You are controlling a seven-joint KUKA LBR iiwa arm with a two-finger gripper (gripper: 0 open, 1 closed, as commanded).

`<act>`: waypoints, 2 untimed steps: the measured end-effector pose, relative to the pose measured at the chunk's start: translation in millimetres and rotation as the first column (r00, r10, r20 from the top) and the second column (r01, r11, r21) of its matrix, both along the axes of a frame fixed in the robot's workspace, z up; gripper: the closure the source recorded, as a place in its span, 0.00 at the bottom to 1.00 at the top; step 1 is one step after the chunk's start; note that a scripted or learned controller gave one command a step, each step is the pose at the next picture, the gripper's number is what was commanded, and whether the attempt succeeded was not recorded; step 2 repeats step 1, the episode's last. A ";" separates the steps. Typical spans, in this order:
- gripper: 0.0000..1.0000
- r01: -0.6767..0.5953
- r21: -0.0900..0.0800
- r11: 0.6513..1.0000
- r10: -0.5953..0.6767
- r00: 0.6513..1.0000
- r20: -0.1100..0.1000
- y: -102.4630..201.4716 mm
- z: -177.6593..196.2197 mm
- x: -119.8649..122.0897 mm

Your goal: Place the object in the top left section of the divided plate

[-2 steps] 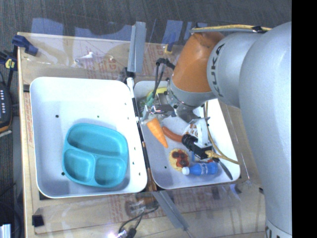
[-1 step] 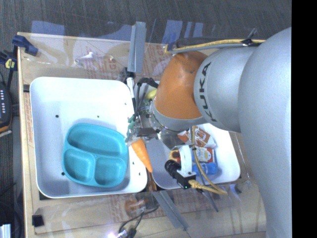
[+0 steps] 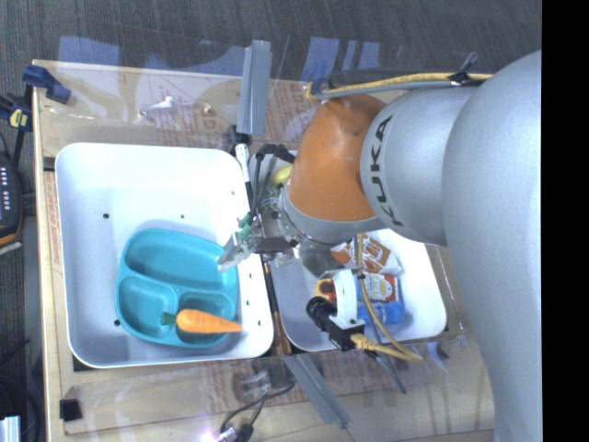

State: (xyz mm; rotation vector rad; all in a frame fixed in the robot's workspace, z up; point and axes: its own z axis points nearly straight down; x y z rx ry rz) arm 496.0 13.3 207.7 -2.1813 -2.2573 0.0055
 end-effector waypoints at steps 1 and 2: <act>0.00 -0.409 0.000 0.913 0.409 0.913 0.004 -13.9 58.6 -19.0; 0.00 -0.409 0.000 0.913 0.409 0.913 0.004 -13.9 58.6 -19.0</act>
